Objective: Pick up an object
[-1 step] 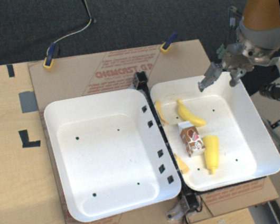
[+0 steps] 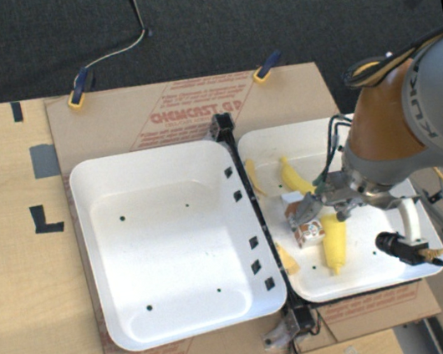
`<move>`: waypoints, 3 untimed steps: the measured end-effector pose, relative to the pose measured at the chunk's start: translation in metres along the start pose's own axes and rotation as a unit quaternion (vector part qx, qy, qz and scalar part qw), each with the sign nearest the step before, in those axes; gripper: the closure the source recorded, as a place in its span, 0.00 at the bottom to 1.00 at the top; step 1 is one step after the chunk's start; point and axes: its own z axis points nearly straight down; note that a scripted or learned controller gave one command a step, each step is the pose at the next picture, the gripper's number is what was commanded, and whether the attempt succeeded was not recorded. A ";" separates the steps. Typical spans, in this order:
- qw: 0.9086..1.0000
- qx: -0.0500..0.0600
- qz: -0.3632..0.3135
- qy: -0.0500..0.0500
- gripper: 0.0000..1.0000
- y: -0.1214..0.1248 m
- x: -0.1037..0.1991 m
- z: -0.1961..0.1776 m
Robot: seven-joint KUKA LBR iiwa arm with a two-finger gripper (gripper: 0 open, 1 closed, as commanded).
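The claw [image 2: 309, 217] is set low over a brown thing [image 2: 306, 233] between two bananas [image 2: 335, 245], nothing is lifted yet, and its grip cannot be told.

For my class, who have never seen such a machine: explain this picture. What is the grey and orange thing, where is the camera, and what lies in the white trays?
One camera looks down at a slant on a bench. The grey and orange thing is a robot arm reaching in from the right. Its tool sits low in the right bin, among yellow banana-like pieces: one behind it, one in front. A small brownish object lies right under the tool; whether it is gripped cannot be seen. The left bin lies beside it.
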 end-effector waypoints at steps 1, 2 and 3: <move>1.000 -0.009 -0.001 -0.003 0.00 0.056 0.005 0.063; 1.000 -0.011 0.000 -0.003 1.00 0.055 0.004 0.049; 1.000 -0.013 -0.004 -0.002 1.00 0.060 0.072 -0.045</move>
